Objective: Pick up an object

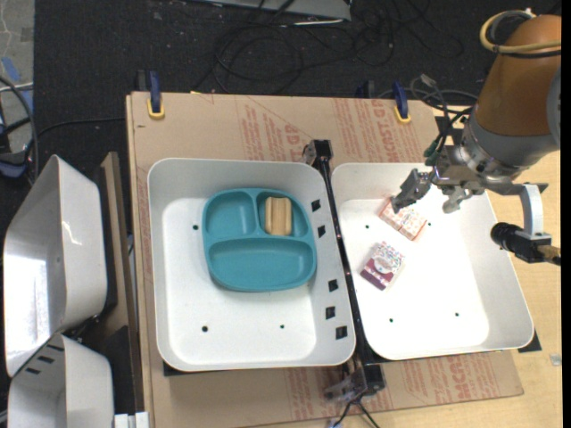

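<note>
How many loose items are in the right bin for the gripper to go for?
2. A pink-and-white packet lies near the bin's upper left, just below the gripper. A purple-and-white packet lies below it, nearer the divider. The arm may hide more.

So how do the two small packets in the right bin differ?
The pink-and-white packet lies nearer the far wall, right under the claw; the purple-and-white packet lies nearer the bin's middle, apart from the claw. The pink one shows reddish print, the purple one a dark purple edge. Both are small, flat and lie tilted on the right bin floor.
</note>
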Available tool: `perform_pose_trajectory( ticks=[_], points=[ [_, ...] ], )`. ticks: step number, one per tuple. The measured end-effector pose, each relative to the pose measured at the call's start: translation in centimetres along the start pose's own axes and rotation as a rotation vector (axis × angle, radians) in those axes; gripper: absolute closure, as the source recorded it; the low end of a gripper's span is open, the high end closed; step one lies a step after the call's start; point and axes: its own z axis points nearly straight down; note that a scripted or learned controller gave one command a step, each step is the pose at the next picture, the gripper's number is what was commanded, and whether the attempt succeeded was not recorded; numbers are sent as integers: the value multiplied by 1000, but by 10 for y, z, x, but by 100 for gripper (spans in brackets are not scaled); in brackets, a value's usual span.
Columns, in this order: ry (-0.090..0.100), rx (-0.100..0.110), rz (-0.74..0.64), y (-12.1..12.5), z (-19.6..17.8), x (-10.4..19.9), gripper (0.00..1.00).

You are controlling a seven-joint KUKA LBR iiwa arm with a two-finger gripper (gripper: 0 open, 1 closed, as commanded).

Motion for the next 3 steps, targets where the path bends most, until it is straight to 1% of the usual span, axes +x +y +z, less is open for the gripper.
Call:
perform_pose_trajectory(
  ticks=[1,2,3],
  points=[
    [-1,-9,-2,2,-5,0,0],
    [-1,-5,1,10,49,-5,0],
    [-1,-5,1,16,95,-2,0]
  ],
)
